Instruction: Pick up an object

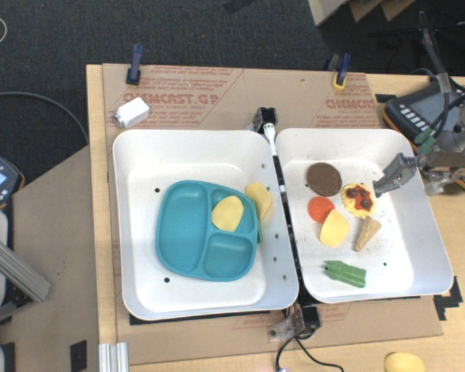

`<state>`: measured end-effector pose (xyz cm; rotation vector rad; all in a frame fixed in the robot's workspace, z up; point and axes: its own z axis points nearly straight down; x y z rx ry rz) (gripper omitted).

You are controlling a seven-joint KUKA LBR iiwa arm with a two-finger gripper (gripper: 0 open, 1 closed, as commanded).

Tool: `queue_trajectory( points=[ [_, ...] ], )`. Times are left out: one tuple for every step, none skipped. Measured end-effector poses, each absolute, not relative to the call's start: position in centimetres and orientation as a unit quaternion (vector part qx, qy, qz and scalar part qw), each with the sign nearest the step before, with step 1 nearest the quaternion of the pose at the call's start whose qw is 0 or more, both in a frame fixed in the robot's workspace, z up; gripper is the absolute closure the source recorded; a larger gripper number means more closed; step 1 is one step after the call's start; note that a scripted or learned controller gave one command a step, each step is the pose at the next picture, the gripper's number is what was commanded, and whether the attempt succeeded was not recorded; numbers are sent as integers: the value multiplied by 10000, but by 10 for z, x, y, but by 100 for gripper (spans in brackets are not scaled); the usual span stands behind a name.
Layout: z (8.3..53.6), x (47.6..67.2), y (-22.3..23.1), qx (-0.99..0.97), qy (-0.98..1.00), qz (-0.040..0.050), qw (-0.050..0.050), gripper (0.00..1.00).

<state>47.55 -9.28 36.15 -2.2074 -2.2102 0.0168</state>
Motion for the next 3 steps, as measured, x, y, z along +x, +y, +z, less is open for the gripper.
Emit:
queue_trajectory(
  points=[
    [503,510,-90,-7063,-7078,-57,-83,0],
    [518,478,-177,-7107,-7035,-3,-43,0],
    [476,526,-2,-7006,-7136,1,34,0]
  ],
)
